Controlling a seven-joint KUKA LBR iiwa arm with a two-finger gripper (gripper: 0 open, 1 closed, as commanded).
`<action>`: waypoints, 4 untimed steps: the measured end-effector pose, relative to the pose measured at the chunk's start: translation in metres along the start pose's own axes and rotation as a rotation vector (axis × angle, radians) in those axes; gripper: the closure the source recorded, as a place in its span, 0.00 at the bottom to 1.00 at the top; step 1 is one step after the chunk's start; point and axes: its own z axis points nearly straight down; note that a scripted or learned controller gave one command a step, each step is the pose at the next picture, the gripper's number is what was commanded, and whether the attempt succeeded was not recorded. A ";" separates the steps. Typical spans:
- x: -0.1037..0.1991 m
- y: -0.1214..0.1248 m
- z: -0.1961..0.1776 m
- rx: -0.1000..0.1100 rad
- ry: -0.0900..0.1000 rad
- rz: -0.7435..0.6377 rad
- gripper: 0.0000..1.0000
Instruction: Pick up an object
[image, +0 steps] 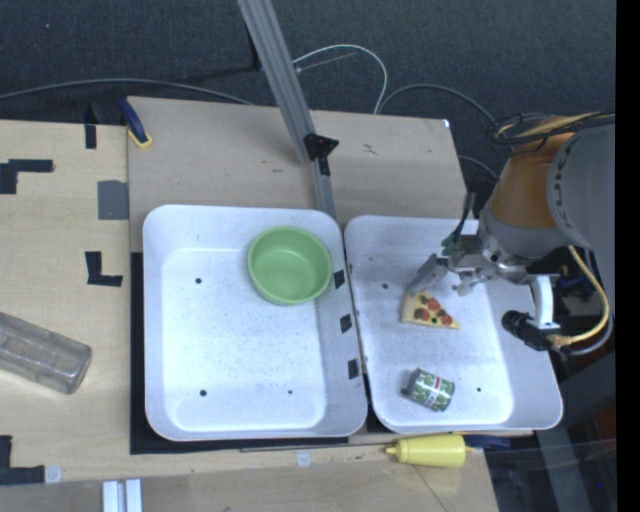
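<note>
Bowl (290, 265) in left bin (170, 330)

Pizza slice toy (430, 310): lies flat, upper middle of right bin (520, 400). Green can (429, 389): on its side, near that bin's front edge. Green bowl (290, 264): upright, left bin (180, 400), upper right.

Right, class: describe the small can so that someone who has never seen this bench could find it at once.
Start at the right-hand white bin, the one the arm reaches over. The small can lies on its side near that bin's front edge, below the pizza slice toy. It is the only cylinder in that bin, green with a red and white label.
</note>
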 end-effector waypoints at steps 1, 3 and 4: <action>0.001 0.001 0.037 -0.008 -0.002 -0.001 0.00; 0.011 0.000 -0.022 -0.010 0.000 -0.001 1.00; 0.010 -0.002 -0.085 -0.013 -0.002 0.000 1.00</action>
